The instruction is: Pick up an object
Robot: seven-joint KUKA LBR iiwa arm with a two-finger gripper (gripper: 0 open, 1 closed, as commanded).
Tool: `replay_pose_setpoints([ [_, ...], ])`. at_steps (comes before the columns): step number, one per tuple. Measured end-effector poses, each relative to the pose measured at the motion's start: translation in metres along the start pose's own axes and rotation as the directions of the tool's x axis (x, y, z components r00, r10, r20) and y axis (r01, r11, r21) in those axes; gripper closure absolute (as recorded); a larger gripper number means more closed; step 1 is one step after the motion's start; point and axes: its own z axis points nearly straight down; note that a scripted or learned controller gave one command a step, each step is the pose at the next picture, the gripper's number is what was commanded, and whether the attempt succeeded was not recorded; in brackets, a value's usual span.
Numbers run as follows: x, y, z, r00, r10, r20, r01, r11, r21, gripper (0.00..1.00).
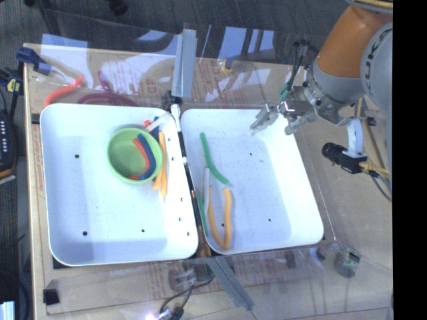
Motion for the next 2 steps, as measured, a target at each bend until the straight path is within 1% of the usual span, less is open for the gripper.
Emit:
replay_pose_setpoints([
  [1,0.052,0.010,0.122,0.997,0.075,0.000,-0.075,0.997,0.001,0.00],
  [2,0.073,-0.014,0.185,1.000,0.003,0.002,-0.003,1.000,-0.001,0.00],
])
